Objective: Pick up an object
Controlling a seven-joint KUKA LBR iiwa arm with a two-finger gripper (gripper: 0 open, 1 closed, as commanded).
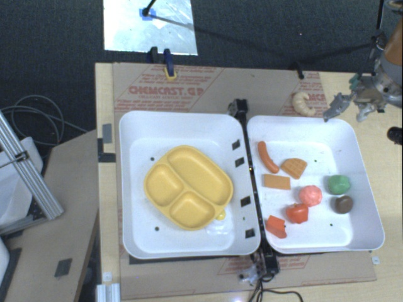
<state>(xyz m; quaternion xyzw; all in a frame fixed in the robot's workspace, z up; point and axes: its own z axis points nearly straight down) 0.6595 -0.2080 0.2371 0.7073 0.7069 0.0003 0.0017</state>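
The right bin (352,143) holds several small toy foods: a red sausage (267,156), a tan wedge (294,167), an orange slab (276,182), a pink ball (310,195), a green ball (339,184), a brown ball (343,204), a red piece (297,213) and an orange-red block (276,226). My gripper (348,110) hangs above the bin's far right corner, well clear of them. It is open, with nothing between its fingers.
A yellow divided plate (187,186) lies in the left bin (135,168). A beige curved piece (305,104) rests on the bench just behind the right bin. A black divider (247,187) runs between the bins.
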